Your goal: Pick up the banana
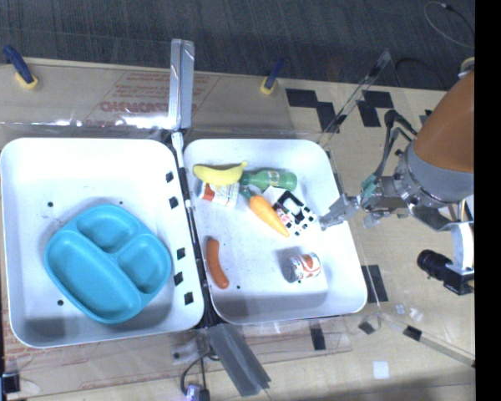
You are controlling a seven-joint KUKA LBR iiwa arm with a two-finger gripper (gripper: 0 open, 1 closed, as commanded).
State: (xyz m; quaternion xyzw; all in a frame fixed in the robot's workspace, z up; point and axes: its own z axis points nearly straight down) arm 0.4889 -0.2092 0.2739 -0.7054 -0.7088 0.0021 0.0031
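Likely the banana (220,173) is handling as a light, smooth toy, curved and a bit slippery, so pinching across its thicker middle looks soundest. It is lying at the far left corner of the right bin (338,224), touching a green bottle (271,179), with a carrot (265,214), sausage (218,264), checkered block (290,210) and can (302,266) lying nearby. The left bin (25,224) is holding a blue divided tray (107,261). The hand (338,211) is hovering over the right bin's rim, holding nothing; how far it is gaping I cannot tell

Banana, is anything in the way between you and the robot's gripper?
Yes. The banana lies at the right bin's far left. The gripper is by that bin's right edge, and the green bottle, carrot and checkered box lie between them.
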